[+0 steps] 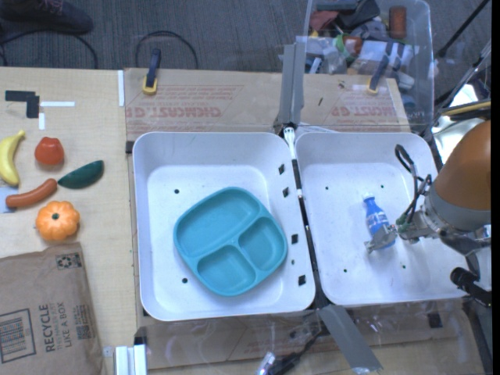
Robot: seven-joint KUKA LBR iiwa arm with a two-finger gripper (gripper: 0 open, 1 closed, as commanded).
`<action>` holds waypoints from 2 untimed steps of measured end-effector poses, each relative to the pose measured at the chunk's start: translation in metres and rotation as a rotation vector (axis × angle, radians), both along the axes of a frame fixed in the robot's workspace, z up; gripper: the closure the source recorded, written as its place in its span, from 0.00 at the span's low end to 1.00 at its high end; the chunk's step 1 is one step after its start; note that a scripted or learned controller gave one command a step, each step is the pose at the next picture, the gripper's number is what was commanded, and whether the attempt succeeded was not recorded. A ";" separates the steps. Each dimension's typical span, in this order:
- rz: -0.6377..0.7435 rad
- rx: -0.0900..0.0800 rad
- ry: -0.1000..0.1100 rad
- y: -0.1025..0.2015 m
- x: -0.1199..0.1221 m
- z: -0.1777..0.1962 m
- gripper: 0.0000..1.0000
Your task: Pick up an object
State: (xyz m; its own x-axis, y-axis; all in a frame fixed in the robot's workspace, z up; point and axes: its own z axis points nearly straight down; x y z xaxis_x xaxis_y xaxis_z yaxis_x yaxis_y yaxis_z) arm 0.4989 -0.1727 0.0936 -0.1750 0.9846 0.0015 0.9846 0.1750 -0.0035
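A small blue bottle with a white cap lies in the right bin, cap pointing away from me. My gripper reaches in from the right and sits low in that bin, right at the bottle's near end. Its tip is small and grey against the white floor, and I cannot tell whether it touches the bottle. Behind it, the arm's orange band rises over the bin's right rim. In the left bin, a blue divided plate lies flat.
Toy foods lie on the wooden board at the left: banana, tomato, sausage, pumpkin. A cardboard sheet covers the near left corner. A clear box of clutter stands behind the right bin.
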 end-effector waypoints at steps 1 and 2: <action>-0.110 -0.002 0.000 0.026 0.054 -0.004 0.00; -0.174 -0.003 -0.001 0.017 0.084 0.098 0.00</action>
State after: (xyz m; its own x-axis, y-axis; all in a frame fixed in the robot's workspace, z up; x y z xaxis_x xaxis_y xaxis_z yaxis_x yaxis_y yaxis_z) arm 0.5826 -0.1553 0.1914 -0.0018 1.0000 -0.0017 1.0000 0.0018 -0.0030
